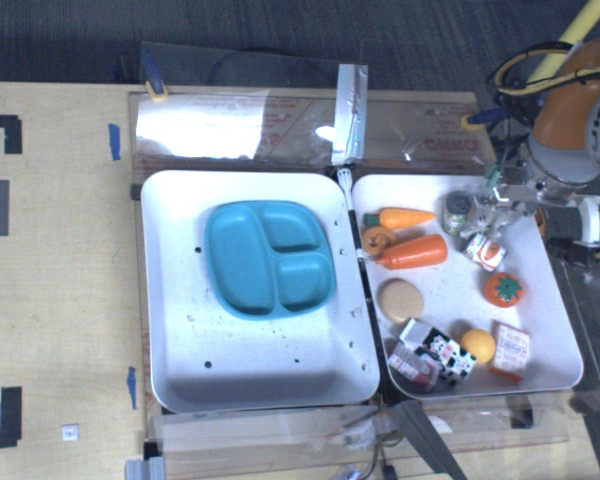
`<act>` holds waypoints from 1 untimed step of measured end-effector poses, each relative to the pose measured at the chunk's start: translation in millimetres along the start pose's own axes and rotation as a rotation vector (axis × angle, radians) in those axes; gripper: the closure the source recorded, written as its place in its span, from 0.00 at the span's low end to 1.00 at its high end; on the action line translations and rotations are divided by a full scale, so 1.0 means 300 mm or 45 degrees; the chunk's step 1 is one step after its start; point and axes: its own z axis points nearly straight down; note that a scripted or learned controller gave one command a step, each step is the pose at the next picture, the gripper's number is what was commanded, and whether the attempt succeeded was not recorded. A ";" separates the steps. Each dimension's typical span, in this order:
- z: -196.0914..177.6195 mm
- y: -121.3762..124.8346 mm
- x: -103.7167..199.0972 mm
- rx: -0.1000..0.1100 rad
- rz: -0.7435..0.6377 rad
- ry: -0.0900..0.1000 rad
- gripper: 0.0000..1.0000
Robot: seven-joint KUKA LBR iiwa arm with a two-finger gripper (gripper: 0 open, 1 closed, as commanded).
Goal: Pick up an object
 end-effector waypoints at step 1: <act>-0.311 0.011 0.179 -0.114 0.309 -0.035 1.00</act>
